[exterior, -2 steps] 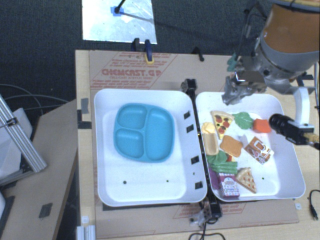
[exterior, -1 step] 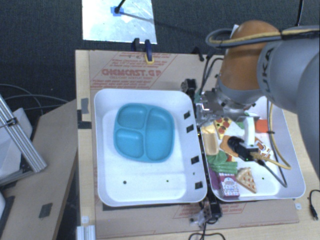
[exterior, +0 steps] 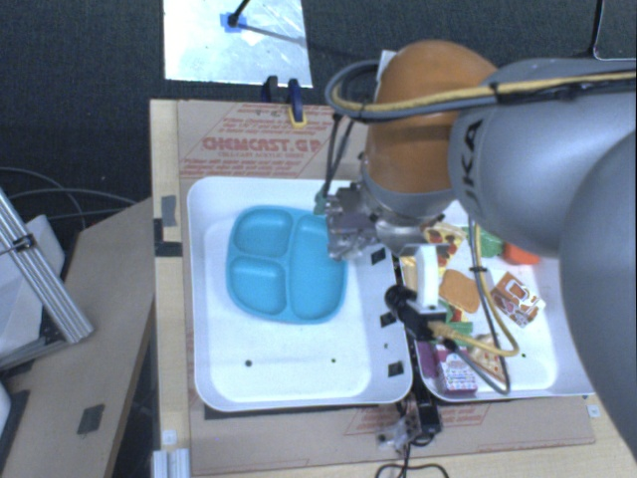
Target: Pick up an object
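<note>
A blue divided plate (exterior: pixel 284 264) lies in the left white bin (exterior: pixel 289 376), toward its back. The gripper (exterior: pixel 345 231) hangs below the orange wrist band, over the plate's right edge near the wall between the bins. In the right bin (exterior: pixel 542 366) lie several small items: a tan round piece (exterior: pixel 460 289), a red and white packet (exterior: pixel 518 300), a purple box (exterior: pixel 456 372) and an orange piece (exterior: pixel 519 254). The grey arm hides much of the right bin.
A cardboard sheet (exterior: pixel 254 145) lies under the bins, with clamps (exterior: pixel 284 94) at its back edge. A shiny square panel (exterior: pixel 234 23) sits behind the bench. The front half of the left bin shows bare white floor.
</note>
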`<state>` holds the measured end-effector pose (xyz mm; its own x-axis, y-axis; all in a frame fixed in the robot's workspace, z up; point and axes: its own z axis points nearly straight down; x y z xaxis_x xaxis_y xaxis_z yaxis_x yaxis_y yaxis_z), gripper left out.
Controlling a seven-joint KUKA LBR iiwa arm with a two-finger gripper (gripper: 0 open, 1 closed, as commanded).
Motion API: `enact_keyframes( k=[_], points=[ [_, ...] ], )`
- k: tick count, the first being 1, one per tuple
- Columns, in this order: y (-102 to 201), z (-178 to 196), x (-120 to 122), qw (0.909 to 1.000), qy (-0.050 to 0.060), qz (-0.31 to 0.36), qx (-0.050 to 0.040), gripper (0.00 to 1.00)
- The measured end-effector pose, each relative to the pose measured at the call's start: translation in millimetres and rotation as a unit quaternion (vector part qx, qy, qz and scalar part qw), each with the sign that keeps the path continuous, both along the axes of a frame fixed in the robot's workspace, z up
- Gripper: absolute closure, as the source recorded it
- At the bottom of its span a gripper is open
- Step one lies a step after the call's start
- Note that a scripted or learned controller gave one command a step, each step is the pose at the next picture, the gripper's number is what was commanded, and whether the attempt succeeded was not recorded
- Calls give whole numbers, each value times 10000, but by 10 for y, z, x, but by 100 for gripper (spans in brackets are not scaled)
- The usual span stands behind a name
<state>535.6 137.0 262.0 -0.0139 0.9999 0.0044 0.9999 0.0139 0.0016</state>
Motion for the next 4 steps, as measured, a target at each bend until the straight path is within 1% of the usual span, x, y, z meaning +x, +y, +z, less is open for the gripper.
enact_keyframes(
  k=[1, 2, 3, 4],
  points=[
    [567, 253, -510, 10000, 6, -10, 1, 100],
    [523, 351, -483, 10000, -1, -30, -12, 100],
    [616, -152, 413, 10000, -17, -67, -20, 100],
    [995, 246, 291, 10000, -9, -34, -10, 100]
  ],
)
